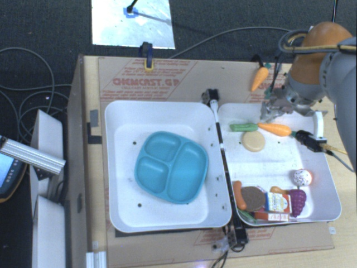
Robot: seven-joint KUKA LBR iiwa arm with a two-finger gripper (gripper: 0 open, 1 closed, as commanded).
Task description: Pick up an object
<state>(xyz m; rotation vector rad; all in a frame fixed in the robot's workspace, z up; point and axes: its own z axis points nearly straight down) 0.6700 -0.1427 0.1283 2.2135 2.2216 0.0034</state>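
While the end effector hangs above the carrot, its state stays unclear.

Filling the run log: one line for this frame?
gripper above right bin far edge | nearest: carrot, green bean | grasp: cannot tell | blue tray in left bin

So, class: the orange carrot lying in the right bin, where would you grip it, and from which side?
Grip the carrot across its thick middle, coming from above. It lies flat, long axis left-right, so fingers close across its narrow width. The green piece touches its left end; stay right of it.
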